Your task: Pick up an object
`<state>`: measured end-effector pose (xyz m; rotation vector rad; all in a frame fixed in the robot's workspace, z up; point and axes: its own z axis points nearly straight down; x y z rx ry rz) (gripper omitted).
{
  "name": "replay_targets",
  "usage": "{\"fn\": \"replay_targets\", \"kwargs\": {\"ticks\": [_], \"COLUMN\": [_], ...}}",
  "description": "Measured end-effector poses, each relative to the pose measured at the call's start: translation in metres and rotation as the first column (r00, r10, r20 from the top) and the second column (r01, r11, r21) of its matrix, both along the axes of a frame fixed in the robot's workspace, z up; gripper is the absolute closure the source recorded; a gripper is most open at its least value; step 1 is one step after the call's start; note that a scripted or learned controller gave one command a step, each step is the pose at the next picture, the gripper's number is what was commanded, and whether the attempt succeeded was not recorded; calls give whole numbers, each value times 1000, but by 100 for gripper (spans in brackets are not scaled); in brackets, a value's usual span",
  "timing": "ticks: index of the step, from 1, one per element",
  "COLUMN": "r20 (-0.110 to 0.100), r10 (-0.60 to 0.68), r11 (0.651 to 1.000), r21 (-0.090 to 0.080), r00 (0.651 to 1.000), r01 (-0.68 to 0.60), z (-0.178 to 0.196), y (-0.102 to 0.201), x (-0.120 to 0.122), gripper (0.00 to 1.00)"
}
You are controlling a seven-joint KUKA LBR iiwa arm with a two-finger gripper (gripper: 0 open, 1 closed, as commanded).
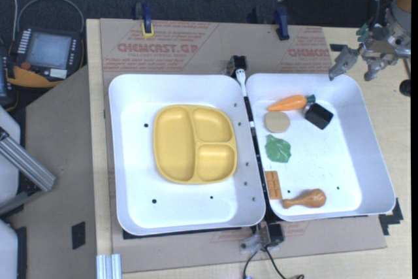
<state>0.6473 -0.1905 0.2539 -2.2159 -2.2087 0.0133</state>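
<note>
The gripper (356, 66) stands at the far right corner of the right bin (372, 140), over the rim, with both fingers spread apart and nothing between them. All candidate objects lie below and to the left of it, inside that bin. Nearest is the black block (319, 115), sitting just beside the leafy end of the carrot (288, 102), whose long axis runs roughly left to right across the bin. The tan disc (277, 121) and the green leaf (278, 149) lie further toward the divider; the drumstick (305, 199) and the brown wafer (273, 185) sit at the near edge (well apart from the gripper). Judged from this position, the block is the shortest reach. The yellow tray (194, 143) occupies the left bin (130, 160).
</note>
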Motion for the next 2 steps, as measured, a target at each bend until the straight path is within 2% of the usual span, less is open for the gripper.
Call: {"fn": "replay_targets", "kwargs": {"ticks": [1, 2], "r20": [14, 9], "r10": [3, 5], "r11": [1000, 1000], "r21": [-3, -2], "r00": [1000, 1000], "r01": [-3, -5], "z": [9, -49], "y": [1, 8], "x": [2, 7], "gripper": [0, 0]}}
